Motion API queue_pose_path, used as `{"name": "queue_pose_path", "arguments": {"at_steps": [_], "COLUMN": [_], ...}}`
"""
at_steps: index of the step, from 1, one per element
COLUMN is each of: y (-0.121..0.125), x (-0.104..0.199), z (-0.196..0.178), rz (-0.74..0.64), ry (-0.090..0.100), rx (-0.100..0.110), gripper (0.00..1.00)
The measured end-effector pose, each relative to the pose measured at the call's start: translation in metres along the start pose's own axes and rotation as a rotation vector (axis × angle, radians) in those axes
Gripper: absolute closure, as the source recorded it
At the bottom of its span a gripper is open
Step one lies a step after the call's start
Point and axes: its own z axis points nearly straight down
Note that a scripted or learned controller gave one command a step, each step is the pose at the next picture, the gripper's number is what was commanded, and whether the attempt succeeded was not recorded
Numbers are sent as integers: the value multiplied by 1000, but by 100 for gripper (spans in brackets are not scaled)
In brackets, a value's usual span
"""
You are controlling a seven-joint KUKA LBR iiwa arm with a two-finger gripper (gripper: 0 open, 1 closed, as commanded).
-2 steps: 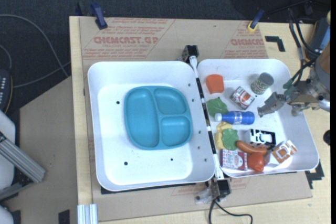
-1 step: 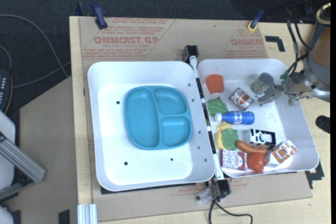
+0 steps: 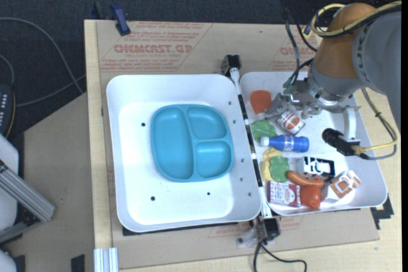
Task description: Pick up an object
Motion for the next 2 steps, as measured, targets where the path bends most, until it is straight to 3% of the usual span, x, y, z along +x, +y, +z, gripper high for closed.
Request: {"name": "queue_pose_path", "arguments": {"at_steps": [1, 2], "y": [-19, -18], "x": [-9, -8], "z": [17, 6], "rz": [2, 2], "ry": [0, 0], "rx": [2, -2], "gripper": [0, 100]}}
